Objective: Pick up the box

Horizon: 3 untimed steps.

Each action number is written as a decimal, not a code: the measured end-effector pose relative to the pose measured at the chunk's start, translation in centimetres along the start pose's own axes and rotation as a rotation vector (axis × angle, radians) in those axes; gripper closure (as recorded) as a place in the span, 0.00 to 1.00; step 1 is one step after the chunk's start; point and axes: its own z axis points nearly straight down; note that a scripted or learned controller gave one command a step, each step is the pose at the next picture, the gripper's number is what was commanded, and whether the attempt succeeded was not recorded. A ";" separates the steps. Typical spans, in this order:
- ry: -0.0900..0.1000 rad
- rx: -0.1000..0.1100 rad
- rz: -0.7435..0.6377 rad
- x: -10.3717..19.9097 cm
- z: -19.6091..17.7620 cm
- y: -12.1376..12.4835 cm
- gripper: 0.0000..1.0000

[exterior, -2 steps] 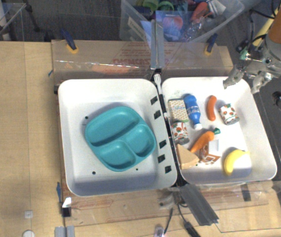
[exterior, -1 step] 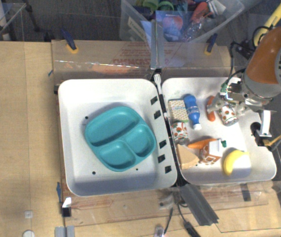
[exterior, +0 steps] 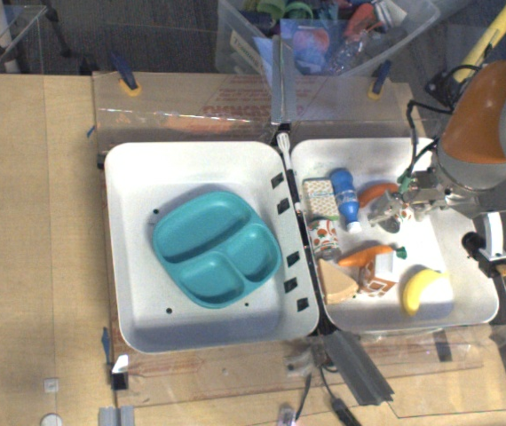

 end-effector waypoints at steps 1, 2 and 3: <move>-0.005 -0.014 -0.134 0.8 2.9 -6.3 0.00; -0.005 -0.014 -0.134 0.8 2.9 -6.3 0.00; -0.005 -0.014 -0.134 0.8 2.9 -6.3 0.00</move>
